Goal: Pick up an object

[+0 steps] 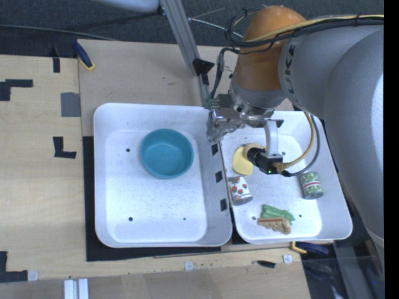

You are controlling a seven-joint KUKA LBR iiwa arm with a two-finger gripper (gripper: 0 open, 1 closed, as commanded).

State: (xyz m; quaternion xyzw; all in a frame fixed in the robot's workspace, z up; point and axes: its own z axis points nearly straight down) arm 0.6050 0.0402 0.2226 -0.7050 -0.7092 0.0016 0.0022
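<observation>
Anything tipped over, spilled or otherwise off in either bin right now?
Both small cans in the right bin lie on their sides: the red-patterned can near the divider, the green can toward the right. The blue bowl sits upright. No spills.

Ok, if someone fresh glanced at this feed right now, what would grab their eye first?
Probably the big grey arm with its orange band looming over the right bin, wrist low near a yellow object. Next, the blue bowl alone in the left bin. Then the right bin's clutter: two small cans and a green-topped toy.
</observation>
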